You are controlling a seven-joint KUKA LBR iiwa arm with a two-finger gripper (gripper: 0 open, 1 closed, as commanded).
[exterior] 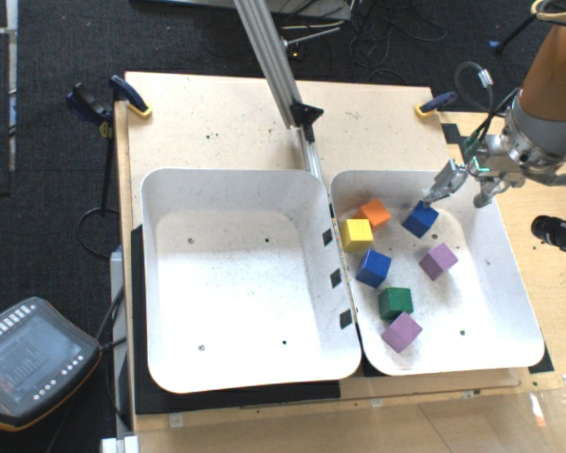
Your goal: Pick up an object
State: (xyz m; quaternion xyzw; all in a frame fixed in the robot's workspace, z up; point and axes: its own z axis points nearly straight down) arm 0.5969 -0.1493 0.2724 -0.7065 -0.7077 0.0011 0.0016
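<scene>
- A grey robot arm with an orange band reaches in from the right over the right bin (509, 281), 1 of 2 shallow white bins on the bench.
- Its gripper (464, 189) hangs with its 2 fingers spread apart and nothing between them.
- The left finger's tip (438, 190) sits just above and to the right of a blue cube (420, 220); whether they touch cannot be told.
- That cube lies near the back of the right bin, beside an orange cube (376, 213) and a yellow cube (357, 231).
- A second blue cube (374, 267), a green cube (395, 301) and 2 purple cubes (438, 260) (402, 331) are scattered toward the front.
- The left bin (170, 196) lies alongside.
</scene>
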